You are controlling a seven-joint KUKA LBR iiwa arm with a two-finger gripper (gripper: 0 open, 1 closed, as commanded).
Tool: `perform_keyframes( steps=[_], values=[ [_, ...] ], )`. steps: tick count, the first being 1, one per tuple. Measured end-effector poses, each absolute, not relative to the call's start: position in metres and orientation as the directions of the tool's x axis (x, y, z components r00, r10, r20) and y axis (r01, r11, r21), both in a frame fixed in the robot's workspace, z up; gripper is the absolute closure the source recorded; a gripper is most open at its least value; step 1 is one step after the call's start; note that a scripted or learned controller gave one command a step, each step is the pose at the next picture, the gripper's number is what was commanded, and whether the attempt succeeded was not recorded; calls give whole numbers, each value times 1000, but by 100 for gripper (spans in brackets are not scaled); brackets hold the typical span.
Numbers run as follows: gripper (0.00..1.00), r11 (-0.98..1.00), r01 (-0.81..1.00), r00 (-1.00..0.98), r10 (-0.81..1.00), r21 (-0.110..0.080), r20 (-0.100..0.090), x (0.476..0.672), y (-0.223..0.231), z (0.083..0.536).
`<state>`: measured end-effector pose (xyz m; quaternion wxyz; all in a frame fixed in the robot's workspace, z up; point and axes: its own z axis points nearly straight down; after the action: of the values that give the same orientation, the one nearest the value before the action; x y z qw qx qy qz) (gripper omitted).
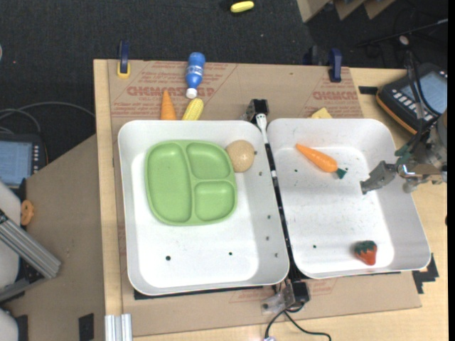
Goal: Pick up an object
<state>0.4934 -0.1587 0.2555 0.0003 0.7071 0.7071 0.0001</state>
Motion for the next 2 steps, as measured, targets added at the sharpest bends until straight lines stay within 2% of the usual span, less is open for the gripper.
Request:
perform_keyframes(
  steps=[1,2],
  values=[
    [0,2,1000,-2,1000,-5,2,549,-171,168],
    [0,5,1000,-5,1000,4,-2,617,-148,122]
  ],
)
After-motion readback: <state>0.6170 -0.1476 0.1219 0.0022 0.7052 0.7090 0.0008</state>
